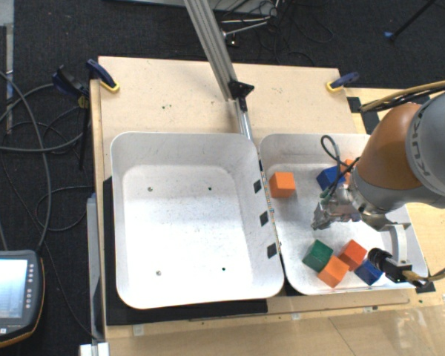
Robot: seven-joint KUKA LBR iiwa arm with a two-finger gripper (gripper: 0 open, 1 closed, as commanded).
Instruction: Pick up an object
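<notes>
White plastic forms the 2 shallow bins on the bench (pixel 170 87), set side by side. Nearest the camera, in the right bin (pixel 297 148), a tight cluster lies along the front wall: a green block (pixel 317 256), an orange block (pixel 333 271) just in front of it, a red-orange block (pixel 354 253) touching that one, and a blue block (pixel 368 272) at the right end. Just behind this cluster the gripper (pixel 328 215) hangs low over the bin floor under the orange band (pixel 389 143) of the arm; whether its fingers are parted or closed cannot be told, and no block can be seen between them. Farther back, a second blue block (pixel 328 176) sits beside the wrist, partly covered by a dark cable. To its left a lone orange cube (pixel 282 184) rests well apart from the others, near the wall shared with the left bin (pixel 126 199).
</notes>
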